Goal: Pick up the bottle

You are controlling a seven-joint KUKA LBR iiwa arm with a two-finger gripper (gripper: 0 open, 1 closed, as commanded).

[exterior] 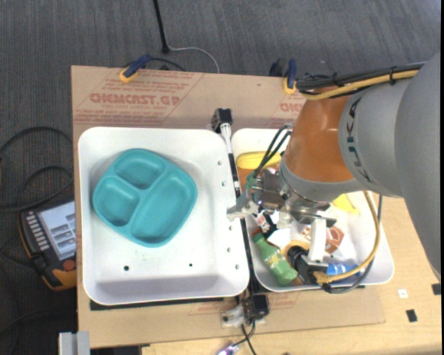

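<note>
- Two white bins on the bench: left bin (96, 272) carries one teal divided plate (144, 196).
- One green bottle (275, 261) lies in the cluttered right bin (381, 261), below the arm (370, 135).
- Jaws: can't tell, wrist hides them.

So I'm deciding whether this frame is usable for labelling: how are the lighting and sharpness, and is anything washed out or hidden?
Camera view: light is even and soft, with faint shadows; the left bin is bright white, its teal plate clear. The arm looms large and slightly soft, covering much of the right bin; the green bottle shows partly.
</note>
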